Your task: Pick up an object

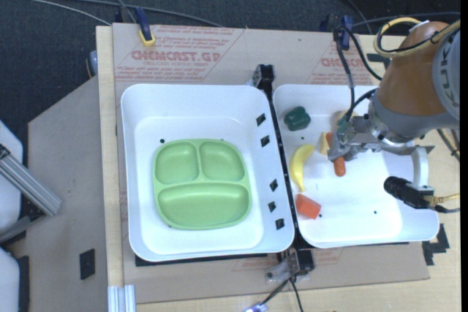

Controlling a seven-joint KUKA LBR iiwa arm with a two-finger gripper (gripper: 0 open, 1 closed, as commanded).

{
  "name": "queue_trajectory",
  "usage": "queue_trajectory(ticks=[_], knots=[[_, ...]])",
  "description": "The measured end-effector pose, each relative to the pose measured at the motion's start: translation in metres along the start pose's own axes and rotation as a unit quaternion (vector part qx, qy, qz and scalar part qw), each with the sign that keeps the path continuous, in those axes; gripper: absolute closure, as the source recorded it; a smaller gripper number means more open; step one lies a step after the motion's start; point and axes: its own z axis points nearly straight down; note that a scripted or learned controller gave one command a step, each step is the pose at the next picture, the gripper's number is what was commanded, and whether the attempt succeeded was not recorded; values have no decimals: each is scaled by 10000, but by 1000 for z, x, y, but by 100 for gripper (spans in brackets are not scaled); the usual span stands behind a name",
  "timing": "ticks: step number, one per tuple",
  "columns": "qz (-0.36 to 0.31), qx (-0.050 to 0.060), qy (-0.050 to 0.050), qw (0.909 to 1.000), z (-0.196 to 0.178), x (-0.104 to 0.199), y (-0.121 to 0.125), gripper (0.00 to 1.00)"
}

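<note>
Gripper (339,154) low over the right bin (365,226), right above a small orange piece (339,167).

Best done by settling straight down, centred on that orange piece, closing only once both sides are bracketed, then lifting vertically to avoid dragging neighbours. Fingertip spread impossible to judge from this slanted view; nothing clearly clamped between them, orange piece just beneath, contact uncertain. Close by: a second sliver of orange (328,142) at the tool's left edge, a yellow banana (300,163) just beside, a red-orange chunk (308,207) nearer the front wall, a dark green object (296,118) toward the back. Farther out, left bin (139,179) carrying a green divided plate (202,183).
</note>
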Motion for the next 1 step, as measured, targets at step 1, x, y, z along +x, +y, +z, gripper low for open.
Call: queue_trajectory(ticks=[1], knots=[[0, -11, -1, 10000, -64, 4, 2, 100]])
